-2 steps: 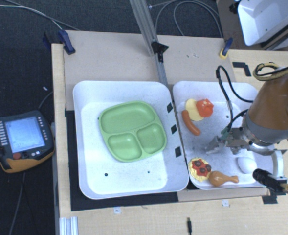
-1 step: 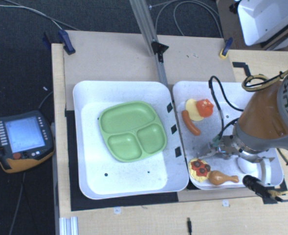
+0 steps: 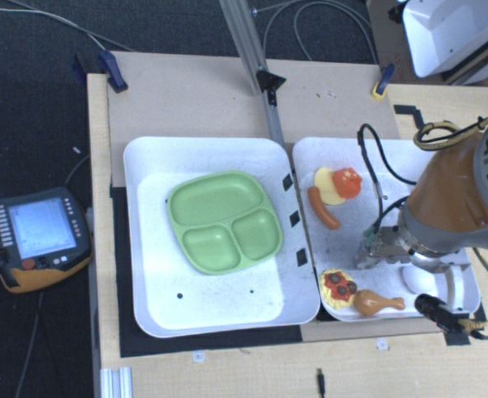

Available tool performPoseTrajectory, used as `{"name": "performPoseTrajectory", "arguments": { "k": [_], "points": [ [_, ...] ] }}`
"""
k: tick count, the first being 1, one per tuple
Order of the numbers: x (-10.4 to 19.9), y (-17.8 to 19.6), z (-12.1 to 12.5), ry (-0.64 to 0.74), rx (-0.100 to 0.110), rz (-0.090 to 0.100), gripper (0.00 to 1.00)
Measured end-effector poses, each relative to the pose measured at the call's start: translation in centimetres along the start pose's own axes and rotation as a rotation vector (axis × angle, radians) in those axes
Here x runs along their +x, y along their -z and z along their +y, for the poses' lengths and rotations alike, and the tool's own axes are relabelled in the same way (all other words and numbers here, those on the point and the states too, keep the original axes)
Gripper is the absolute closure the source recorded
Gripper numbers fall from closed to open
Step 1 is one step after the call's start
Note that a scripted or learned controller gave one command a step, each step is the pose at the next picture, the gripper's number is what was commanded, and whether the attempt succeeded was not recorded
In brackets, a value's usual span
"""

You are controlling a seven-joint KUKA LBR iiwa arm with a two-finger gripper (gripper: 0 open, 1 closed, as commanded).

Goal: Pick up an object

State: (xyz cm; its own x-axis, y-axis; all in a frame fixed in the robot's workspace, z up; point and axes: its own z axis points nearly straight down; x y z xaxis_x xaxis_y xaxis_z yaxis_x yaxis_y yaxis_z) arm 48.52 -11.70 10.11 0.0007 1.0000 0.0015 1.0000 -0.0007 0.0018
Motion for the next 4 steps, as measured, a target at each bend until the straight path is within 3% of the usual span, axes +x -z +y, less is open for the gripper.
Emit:
{"name": "performPoseTrajectory", "arguments": {
  "k": [2, 3, 4],
  "points": [
    [0.2, 11.3, -0.4, 0.002, -0.005, -0.003, 1.0],
    [0.2, 13.6, -0.2, 0.002, -0.002, -0.002, 1.0],
    [5.7, 12.9, -0.3, 0.007, 0.003, 0.002, 1.0]
  ]
}}
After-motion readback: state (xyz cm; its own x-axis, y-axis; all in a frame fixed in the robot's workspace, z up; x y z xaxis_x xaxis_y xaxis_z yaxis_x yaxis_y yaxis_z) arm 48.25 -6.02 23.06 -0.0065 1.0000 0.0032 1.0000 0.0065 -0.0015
